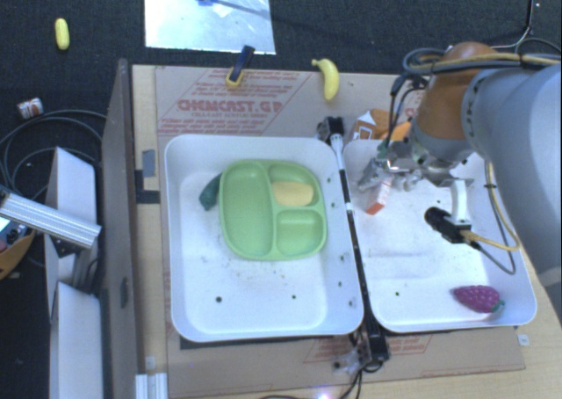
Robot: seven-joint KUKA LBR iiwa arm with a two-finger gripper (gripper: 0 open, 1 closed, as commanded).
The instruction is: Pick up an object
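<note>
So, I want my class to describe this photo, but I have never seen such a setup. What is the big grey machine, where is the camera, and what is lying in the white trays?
The grey machine with the orange band is a robot arm, reaching in from the right. One fixed camera looks down on the bench at a slant.

Its claw hangs low over the back of the right shallow white bin; I cannot tell whether it holds anything. That bin contains a purple berry-shaped toy near the front and a small orange-and-white object by the claw.

The left shallow white bin holds a green divided plastic plate with a yellow piece in one compartment.
</note>
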